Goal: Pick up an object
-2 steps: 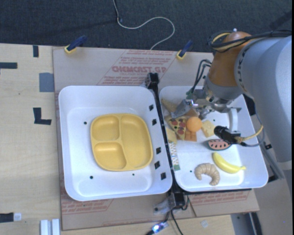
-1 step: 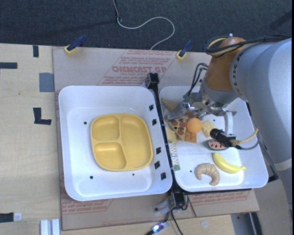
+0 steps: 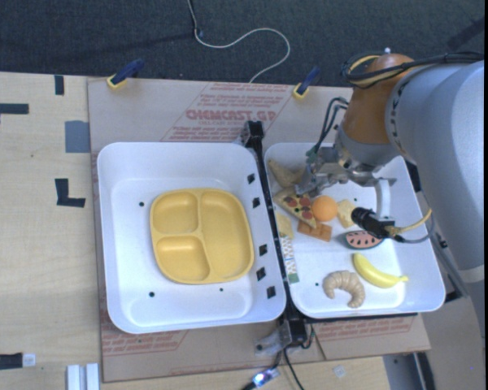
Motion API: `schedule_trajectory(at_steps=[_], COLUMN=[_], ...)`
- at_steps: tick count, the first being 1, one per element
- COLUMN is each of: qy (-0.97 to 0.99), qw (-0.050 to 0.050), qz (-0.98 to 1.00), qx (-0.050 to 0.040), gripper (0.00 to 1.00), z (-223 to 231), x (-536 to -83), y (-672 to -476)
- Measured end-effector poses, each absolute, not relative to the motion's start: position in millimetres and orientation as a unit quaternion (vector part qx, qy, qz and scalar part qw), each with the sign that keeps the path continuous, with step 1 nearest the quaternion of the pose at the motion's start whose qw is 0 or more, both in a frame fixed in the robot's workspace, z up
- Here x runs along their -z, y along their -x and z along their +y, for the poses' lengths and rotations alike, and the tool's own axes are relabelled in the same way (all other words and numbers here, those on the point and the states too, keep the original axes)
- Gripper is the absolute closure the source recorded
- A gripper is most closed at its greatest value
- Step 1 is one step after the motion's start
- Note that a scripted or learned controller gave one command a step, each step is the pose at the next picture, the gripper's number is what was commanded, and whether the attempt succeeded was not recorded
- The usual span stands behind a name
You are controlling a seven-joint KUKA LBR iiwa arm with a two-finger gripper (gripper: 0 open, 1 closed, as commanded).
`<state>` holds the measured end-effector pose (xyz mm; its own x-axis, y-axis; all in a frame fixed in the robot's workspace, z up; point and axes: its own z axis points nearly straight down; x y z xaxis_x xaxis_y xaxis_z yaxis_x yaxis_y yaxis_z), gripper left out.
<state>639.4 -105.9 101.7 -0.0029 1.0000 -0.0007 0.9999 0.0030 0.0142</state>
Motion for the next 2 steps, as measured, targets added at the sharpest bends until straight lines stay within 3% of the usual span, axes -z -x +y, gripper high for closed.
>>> schedule_trajectory(at_steps=[1,2], qy=[-0.706,-0.706], qw=[0.001,0.001], qz=[0.708,0.708], qx=[-0.0010,-0.0010], gripper=[1.00,1.00], z=[-101,-94], x=[-146,-198], y=[-644.2,-637.0])
